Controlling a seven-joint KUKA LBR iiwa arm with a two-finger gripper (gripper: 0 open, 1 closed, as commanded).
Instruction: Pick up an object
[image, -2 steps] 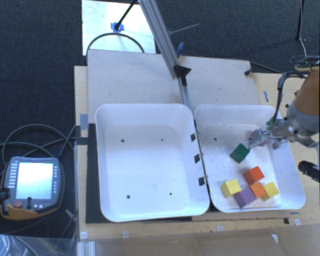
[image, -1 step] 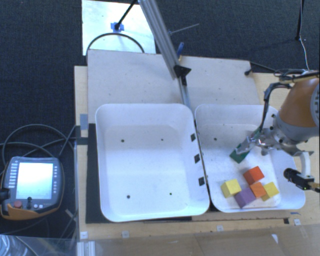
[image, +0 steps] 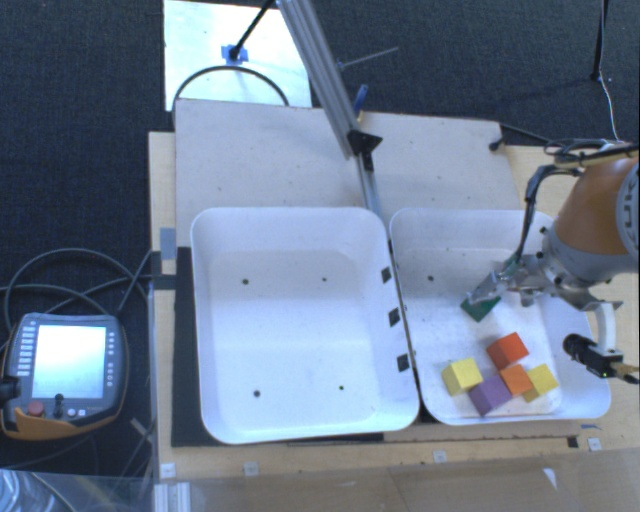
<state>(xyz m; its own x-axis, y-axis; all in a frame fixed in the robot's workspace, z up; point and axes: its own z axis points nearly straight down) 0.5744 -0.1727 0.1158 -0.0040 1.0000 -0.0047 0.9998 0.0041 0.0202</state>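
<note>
Approach step: tool (image: 488, 296), grip state indiscernible, sits at a green block (image: 480, 309), eleven o'clock of the block cluster (image: 500, 374); next, a confirmed closure and lift.

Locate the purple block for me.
The purple block lies in the right bin, near its front edge, between the yellow block and an orange block.

Red (image: 508, 349), orange (image: 516, 378), purple (image: 489, 393) and two yellow blocks (image: 462, 375) cluster in the right bin (green block (image: 480, 308) apart).

Grey arm (image: 590, 262), orange band, black cables
</note>
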